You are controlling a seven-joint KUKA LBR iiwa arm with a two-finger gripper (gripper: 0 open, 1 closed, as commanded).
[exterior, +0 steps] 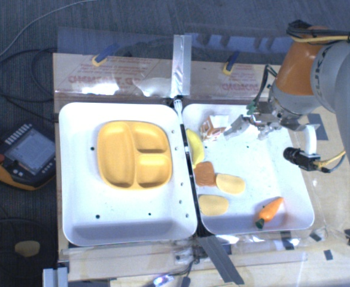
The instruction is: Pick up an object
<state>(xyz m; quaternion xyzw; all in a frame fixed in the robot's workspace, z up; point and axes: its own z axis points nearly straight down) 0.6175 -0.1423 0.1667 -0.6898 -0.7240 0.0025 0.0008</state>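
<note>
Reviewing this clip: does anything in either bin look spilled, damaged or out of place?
Nothing looks spilled or damaged. One small oddity: the banana lies pressed against the right bin's left wall, at the divider. The carrot lies apart, near the front right corner. The yellow tray sits flat in the left bin.

Robot lab: teach pendant [20,156], loose cables [55,8], taped bench [163,76]

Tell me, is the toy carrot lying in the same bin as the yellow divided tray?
No, the carrot lies in the right bin, while the yellow divided tray sits in the left bin.
</note>
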